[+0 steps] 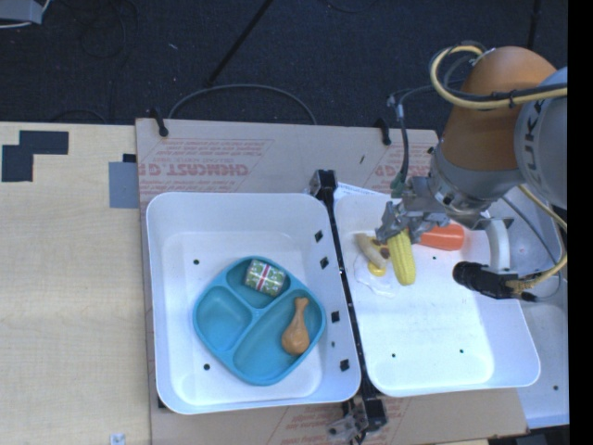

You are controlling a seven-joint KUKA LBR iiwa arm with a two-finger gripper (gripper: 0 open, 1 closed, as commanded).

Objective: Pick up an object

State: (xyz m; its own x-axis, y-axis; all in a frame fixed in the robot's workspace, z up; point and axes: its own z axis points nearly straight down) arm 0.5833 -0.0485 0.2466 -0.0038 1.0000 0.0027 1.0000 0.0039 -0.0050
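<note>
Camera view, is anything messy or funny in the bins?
Nothing looks spilled or broken. The blue plate sits askew in the left bin, holding a can and drumstick. The corn lies under the tool.

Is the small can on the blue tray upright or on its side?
On its side: the can lies in the blue tray's upper compartment, label band facing up.

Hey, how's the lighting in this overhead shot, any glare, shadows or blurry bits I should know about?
Camera view: even, soft light; both white bins look bright, slightly washed out, without hard glare. A faint shadow sits under the blue plate. The floor at the top is dark. The corn cob by the gripper is slightly soft; the picture is generally grainy.
</note>
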